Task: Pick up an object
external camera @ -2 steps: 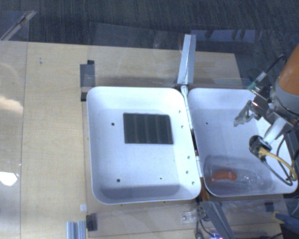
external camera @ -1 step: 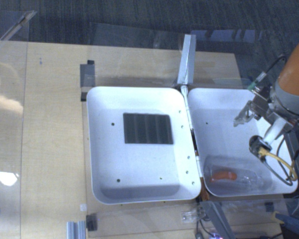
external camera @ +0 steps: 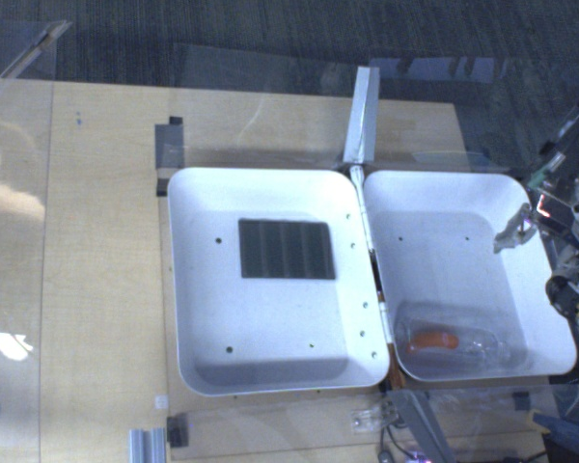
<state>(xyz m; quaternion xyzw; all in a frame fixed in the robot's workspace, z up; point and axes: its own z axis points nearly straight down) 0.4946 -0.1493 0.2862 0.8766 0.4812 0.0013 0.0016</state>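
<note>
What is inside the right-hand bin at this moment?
The right bin holds a clear plastic item near its front edge, with something orange inside or beneath it; the plastic blurs which. The gripper reaches over the bin's right rim.

There's the arm (external camera: 571, 222) at the right edge: dark, bulky housing, a small white patch with a red mark on it, black cables looping along its side, and a pale metal gripper (external camera: 514, 230) jutting out.
</note>
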